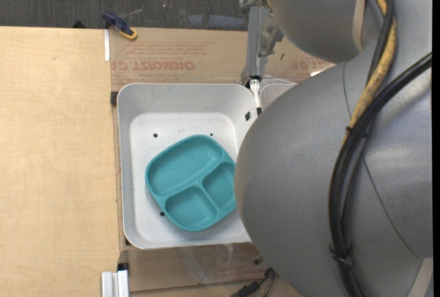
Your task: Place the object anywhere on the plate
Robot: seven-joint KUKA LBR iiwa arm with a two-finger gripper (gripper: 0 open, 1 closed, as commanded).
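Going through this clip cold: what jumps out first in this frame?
The grey arm jumps out first: it bulks across the right half of the view, close to the camera, with cables running over it, and covers most of the right bin. Next comes the teal divided plate, lying at a slant in the left white bin, with nothing visible in its three compartments.

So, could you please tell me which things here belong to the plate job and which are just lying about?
Job:
- teal plate, in the left bin
- arm, covering the right bin

Lying about:
- blue clamp at the cardboard's edge
- cardboard sheet behind the bins
- cables on the arm
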